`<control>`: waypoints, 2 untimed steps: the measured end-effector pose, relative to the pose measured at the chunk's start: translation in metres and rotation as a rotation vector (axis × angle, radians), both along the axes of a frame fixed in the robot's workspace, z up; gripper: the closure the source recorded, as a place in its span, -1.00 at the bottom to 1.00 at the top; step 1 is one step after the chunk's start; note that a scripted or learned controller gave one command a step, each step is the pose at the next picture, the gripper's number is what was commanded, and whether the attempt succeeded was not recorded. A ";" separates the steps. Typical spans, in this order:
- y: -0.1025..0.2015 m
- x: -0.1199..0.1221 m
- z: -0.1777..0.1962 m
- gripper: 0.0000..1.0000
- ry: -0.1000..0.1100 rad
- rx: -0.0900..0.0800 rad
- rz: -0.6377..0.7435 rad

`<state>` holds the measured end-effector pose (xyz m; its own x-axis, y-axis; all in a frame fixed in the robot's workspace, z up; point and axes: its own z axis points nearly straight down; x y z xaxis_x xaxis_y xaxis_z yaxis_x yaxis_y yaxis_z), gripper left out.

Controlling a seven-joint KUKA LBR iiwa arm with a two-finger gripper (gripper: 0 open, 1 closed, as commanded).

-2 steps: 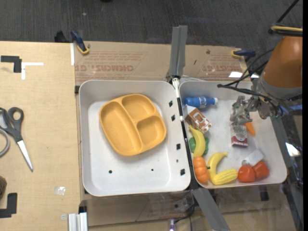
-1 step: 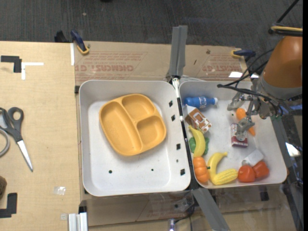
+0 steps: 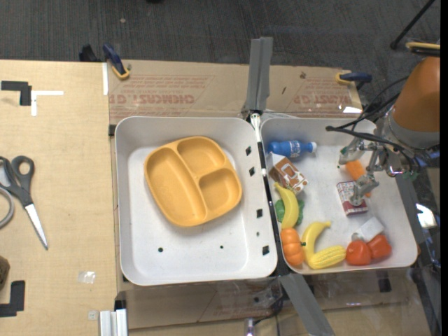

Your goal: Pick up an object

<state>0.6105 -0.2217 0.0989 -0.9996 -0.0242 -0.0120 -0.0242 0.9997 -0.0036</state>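
Pincer [image 3: 365, 177] low over right bin [image 3: 329, 128]

Orange-banded arm [image 3: 420, 96] with black cables and a metallic tool [image 3: 364, 170].

Divided plate [image 3: 193, 179] sits in the left bin [image 3: 133, 250]. To the plate's right, in the right bin [image 3: 399, 208]: bottle [image 3: 291, 147] at the back, banana [image 3: 313, 233] and corn [image 3: 326, 257] toward the front, small carton [image 3: 349, 197] farther right. Left of the plate, on the tabletop [image 3: 63, 187], lie scissors [image 3: 26, 196].
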 end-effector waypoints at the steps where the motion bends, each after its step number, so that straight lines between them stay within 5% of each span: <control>1: 0.000 0.005 0.000 -1.00 0.001 -0.002 0.025; 2: -0.001 0.006 0.000 -1.00 -0.002 0.000 -0.061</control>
